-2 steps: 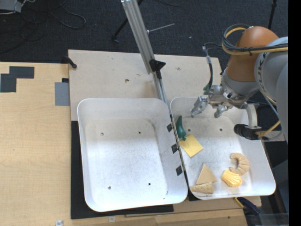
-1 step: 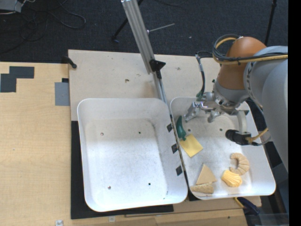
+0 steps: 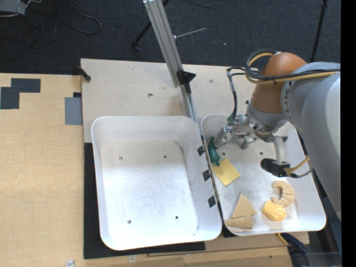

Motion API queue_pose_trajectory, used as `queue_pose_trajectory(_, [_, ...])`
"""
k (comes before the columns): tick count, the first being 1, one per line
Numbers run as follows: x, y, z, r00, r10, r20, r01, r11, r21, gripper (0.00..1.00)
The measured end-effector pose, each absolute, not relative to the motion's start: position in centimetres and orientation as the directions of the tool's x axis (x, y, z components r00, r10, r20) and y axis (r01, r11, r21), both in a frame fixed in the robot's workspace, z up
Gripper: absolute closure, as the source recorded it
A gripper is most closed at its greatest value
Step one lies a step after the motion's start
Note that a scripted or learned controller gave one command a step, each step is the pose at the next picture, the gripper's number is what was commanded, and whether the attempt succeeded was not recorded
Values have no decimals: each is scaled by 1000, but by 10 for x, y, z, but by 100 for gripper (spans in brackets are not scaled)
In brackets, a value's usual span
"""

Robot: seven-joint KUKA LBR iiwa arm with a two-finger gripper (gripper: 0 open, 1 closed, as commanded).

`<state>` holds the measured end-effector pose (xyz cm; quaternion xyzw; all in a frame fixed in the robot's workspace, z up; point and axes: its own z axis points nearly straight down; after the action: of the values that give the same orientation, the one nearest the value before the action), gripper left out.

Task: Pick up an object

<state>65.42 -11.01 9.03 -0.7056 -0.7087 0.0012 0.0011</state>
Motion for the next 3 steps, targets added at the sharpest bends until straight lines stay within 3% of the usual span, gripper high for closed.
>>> queue_pose_trajectory(1, [654, -110, 101, -3, 1000, 0, 1000, 3, -3, 100])
queue_pose_trajectory(3, [646, -100, 209, -1, 1000, 0, 1000, 1, 4, 100])
